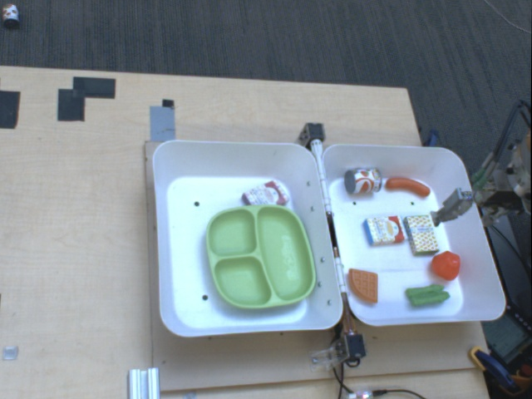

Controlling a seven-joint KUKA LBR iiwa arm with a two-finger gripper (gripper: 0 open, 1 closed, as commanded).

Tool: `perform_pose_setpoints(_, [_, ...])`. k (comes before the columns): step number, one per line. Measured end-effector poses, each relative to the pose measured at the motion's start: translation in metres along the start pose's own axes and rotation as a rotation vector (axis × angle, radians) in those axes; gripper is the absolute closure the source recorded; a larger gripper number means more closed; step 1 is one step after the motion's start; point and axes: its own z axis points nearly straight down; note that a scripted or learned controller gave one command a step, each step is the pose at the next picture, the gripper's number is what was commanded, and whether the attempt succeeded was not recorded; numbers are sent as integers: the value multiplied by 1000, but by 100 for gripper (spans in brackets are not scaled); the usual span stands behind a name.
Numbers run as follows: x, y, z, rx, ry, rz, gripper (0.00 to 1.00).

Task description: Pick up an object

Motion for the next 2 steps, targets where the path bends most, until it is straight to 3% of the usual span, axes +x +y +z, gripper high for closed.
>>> perform_pose_setpoints(1, [2, 8, 189, -6, -2, 2, 0])
perform_pose_setpoints(2, [2, 10, 177, -12, -3, 1, 100])
